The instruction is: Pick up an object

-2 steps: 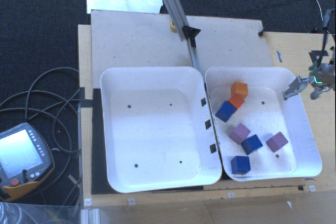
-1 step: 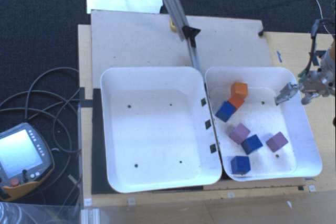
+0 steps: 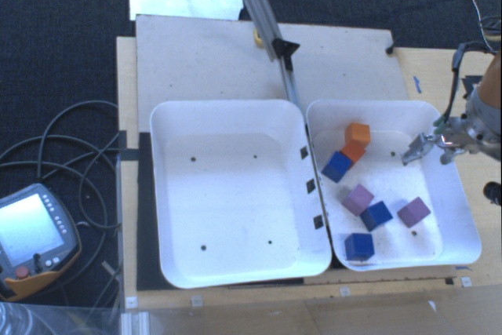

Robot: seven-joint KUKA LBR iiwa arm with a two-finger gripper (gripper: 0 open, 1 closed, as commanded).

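We see the scene evenly and brightly lit from above. The two white bins (image 3: pixel 235 192) look nearly washed out, with soft, short shadows under the blocks (image 3: pixel 359 245). The gripper (image 3: pixel 423 147) at the right is slightly blurred; elsewhere focus holds, with faint grain.

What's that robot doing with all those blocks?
The arm reaches in from the right, with its gripper over the right bin. It is trying to pick up a block but holds nothing yet. Six blocks lie in that bin: an orange block, three blue blocks and two purple blocks. The left bin sits beside it.
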